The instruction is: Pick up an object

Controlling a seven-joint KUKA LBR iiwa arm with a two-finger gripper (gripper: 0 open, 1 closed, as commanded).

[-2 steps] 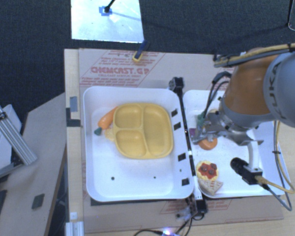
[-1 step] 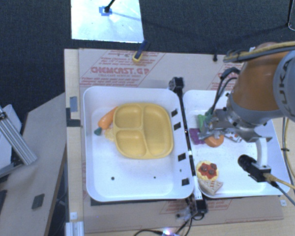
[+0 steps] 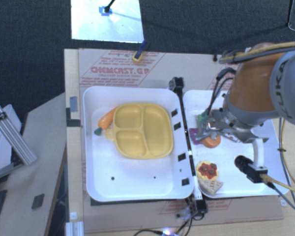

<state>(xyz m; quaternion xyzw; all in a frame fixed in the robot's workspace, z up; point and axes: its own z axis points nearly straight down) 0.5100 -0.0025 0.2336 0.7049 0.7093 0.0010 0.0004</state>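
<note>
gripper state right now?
Gripper: cannot be told; it is low in the right bin, over a purple and orange toy.

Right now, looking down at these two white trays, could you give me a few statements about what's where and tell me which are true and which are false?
1. The yellow divided plate lies in the left bin. True.
2. A toy carrot lies at the plate's left edge. True.
3. The slice of toy pizza sits on the yellow plate. False: it lies in the right bin, near its front left corner.
4. The arm's gripper hovers over the left bin. False: it is over the right bin, close to an orange and purple toy.
5. The plate has three compartments. True.
</note>
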